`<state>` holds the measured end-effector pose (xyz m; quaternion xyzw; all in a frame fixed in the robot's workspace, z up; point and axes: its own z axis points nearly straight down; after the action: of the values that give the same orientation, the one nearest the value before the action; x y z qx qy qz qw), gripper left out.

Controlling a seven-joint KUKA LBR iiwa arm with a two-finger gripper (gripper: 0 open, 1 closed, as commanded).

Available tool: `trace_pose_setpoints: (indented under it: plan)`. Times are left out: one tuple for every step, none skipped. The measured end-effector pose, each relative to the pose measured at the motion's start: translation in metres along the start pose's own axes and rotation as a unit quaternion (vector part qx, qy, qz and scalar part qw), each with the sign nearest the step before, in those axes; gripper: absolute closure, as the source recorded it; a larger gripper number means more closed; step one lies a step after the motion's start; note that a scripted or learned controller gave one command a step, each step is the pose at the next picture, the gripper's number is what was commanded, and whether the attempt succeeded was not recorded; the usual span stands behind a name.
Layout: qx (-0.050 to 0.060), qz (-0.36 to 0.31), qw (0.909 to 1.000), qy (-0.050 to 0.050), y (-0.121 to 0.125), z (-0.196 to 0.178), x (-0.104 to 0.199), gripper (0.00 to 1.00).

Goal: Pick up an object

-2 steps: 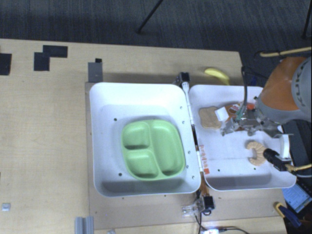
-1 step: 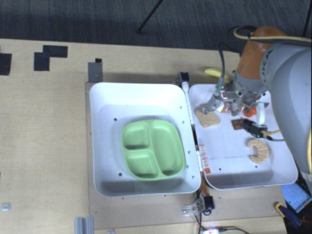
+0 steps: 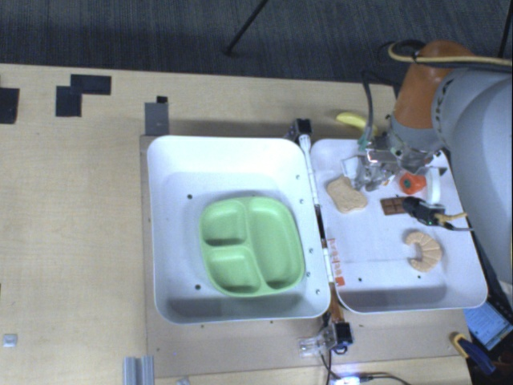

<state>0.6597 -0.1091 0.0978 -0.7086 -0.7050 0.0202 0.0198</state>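
Gripper (image 3: 370,172) sits low in the right bin (image 3: 401,291), right next to the tan bread slice (image 3: 346,195), and honestly I can't tell how it's set from this angle, too much metal clutter. Nothing looks held. Biggest risk imo: it comes down on the slice's edge and just shoves it toward the bin wall. The orange tomato-ish thing (image 3: 412,184) and the croissant (image 3: 423,251) sit close enough to get bumped too. Green tray (image 3: 250,245) in the left bin (image 3: 180,215) is well apart.
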Motion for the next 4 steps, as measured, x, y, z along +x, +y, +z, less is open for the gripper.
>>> trace_pose_setpoints:
  plan:
    - [-0.003, -0.001, 1.0000, 0.001, 0.001, -0.001, 0.001, 0.00]
    - [-0.001, -0.003, 1.0000, 0.000, 0.000, -0.011, 0.001, 1.00]
    - [-0.001, -0.003, 1.0000, 0.000, 0.001, -0.011, 0.001, 0.00]
    - [-0.002, -0.005, 1.0000, -0.001, 0.001, -0.023, 0.002, 1.00]
